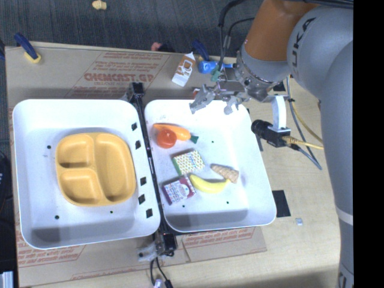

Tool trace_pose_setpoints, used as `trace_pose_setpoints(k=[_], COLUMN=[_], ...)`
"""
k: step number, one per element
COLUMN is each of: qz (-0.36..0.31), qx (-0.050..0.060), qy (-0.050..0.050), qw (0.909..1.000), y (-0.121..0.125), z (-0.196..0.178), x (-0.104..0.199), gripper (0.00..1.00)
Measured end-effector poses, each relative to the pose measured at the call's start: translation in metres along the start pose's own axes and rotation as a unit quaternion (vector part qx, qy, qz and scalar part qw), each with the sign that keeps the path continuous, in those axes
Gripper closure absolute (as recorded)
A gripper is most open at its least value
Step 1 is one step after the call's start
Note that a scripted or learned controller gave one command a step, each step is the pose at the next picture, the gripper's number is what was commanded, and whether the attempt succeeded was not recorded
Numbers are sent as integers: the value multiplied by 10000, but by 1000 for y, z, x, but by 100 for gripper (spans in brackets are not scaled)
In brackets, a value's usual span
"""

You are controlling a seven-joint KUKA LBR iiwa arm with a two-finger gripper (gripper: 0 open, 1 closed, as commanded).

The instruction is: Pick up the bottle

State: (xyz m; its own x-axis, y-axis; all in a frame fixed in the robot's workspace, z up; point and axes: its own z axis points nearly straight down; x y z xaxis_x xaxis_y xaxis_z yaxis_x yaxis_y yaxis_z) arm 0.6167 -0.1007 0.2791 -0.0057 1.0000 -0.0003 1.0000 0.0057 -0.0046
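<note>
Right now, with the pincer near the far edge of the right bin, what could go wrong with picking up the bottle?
1. The pincer hangs empty over the right bin's far rim; a straight descent might strike that rim.
2. I cannot tell which item is the bottle. The banana, patterned box and small packet lie close together, so a grasp there could catch the wrong thing.

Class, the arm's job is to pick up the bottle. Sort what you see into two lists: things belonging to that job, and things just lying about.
Belongs to the job:
- gripper, open, over the right bin's far edge
- small white container on the cardboard behind the bins, possibly the bottle

Lying about:
- yellow divided plate
- banana
- tomato
- patterned box
</note>
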Motion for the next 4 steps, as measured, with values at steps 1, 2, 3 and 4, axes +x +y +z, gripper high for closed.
trace_pose_setpoints(k=[1, 2, 3, 4], qz=[-24, 260, 156, -1091], qx=[14, 8, 10, -20], qy=[0, 1, 5, -3], qw=[10000, 9997, 9999, 9940], y=[0, -57, -140, -139], z=[-10, 71, 89, 3], x=[1, 59, 82, 90], gripper=[100, 100, 100, 100])
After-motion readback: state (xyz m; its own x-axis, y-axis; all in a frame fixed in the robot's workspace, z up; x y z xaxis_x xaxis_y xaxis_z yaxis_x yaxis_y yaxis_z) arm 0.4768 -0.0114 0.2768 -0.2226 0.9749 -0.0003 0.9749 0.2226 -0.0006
